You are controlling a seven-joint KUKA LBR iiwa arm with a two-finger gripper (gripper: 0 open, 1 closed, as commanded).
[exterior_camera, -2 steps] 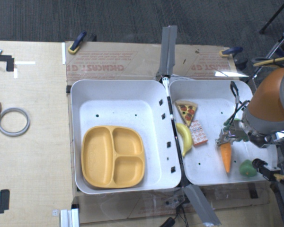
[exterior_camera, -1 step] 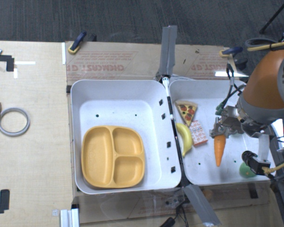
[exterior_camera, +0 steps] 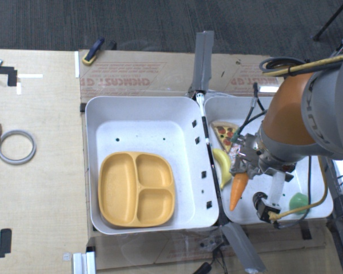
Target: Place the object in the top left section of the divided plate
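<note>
One divided plate (exterior_camera: pixel 137 189), one carrot (exterior_camera: pixel 237 190), one banana (exterior_camera: pixel 222 165), one pizza slice (exterior_camera: pixel 223 132); claw (exterior_camera: pixel 240 163) state unclear.

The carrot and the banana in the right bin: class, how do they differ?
The carrot is orange, straight and tapers to a point; the banana is yellow and curved. The carrot lies nearer the bin's front edge, the banana further back along the bin's left wall. Both are toy foods in the right bin.

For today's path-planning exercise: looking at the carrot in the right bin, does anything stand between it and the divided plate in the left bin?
Yes. The adjoining bin walls run between the carrot and the divided plate, and a banana lies along the right bin's left side. The white floor around the plate looks bare.
</note>
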